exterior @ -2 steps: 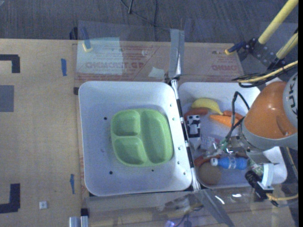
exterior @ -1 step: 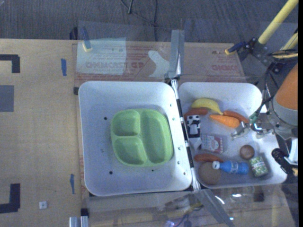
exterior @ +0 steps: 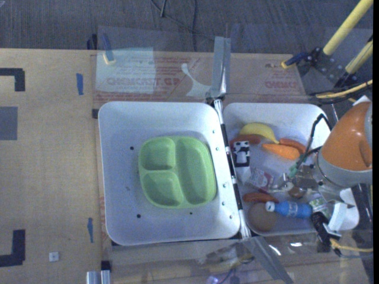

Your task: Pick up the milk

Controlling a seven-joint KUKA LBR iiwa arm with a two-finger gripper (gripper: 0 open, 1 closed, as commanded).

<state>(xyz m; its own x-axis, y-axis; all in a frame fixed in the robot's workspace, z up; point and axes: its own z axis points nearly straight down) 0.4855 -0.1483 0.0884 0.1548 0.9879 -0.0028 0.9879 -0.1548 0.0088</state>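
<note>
Orange-banded grey arm (exterior: 349,144) rides highest, over the right edge of the right white bin (exterior: 272,106). Its gripper (exterior: 299,181) hangs low over the clutter; how wide it stands cannot be told, and nothing shows held in it.

Milk: small black-and-white carton (exterior: 240,153), against the right bin's left wall, well apart from the gripper. Around it:
- red piece just above, then yellow banana (exterior: 260,132)
- orange carrot (exterior: 283,149) to its right
- crinkled clear plastic bag (exterior: 263,176) just below-right
- red sausage-like piece (exterior: 256,197), brown round item (exterior: 260,216) and blue bottle with white cap (exterior: 293,209) nearer the front

Left white bin (exterior: 118,117) holds a green divided plate (exterior: 176,171).

Judgement: approach not yet made. Best to lift clear of the bag, cross toward the left wall, and descend straight over the carton. The wall crowds one side, so closing along the wall's line looks safer than across it.
</note>
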